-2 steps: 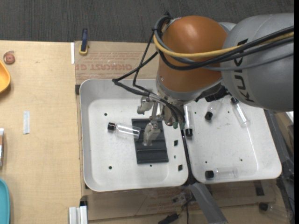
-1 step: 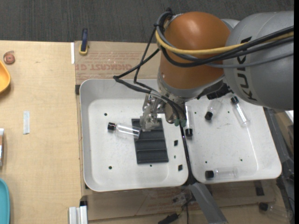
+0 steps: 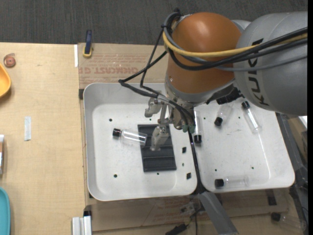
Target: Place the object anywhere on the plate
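A clear vial with a black cap [image 3: 128,136] lies on its side in the left bin [image 3: 98,180], cap pointing left. Its right end reaches the upper left corner of the black ridged plate [image 3: 161,161], which lies flat in the middle of that bin. My gripper [image 3: 158,137] hangs over the upper part of the plate, just right of the vial's right end. The orange wrist band and grey arm hide the bin's far right corner and the gripper's upper body.
The right bin [image 3: 274,180] holds several more clear vials: one near its front edge [image 3: 231,182], two near the back [image 3: 253,119] [image 3: 219,117], and one by the dividing wall [image 3: 197,138]. Black cables loop from the wrist over the left bin's back rim.
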Motion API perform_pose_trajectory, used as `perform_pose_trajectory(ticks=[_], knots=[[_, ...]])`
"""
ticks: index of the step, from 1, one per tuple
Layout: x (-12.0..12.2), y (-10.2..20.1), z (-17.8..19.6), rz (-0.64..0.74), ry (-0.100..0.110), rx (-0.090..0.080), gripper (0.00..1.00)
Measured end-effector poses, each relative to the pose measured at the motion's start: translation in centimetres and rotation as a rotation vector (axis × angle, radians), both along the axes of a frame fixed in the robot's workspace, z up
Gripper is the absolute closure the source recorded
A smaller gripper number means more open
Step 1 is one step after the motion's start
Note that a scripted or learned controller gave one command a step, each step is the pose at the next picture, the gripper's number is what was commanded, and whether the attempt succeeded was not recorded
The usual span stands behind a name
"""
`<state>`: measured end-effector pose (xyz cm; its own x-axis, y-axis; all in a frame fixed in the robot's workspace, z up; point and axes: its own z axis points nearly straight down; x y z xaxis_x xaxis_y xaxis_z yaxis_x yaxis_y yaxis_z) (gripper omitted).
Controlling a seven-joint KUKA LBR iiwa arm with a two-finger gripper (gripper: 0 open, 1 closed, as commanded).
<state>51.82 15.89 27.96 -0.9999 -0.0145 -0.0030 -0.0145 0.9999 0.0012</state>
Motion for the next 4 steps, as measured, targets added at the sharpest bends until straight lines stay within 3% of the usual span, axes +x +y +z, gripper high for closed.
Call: perform_pose_trajectory(ticks=[1,2,3,4], knots=[[5.9,3.6,-5.1,0.617,0.001,0.0,0.0],[10.3,5.3,-5.7,1.202,-0.003,0.0,0.0],[10.5,5.1,-4.7,1.194,-0.007,0.002,1.0],[14.2,5.6,2.7,0.819,-0.004,-0.001,1.0]])
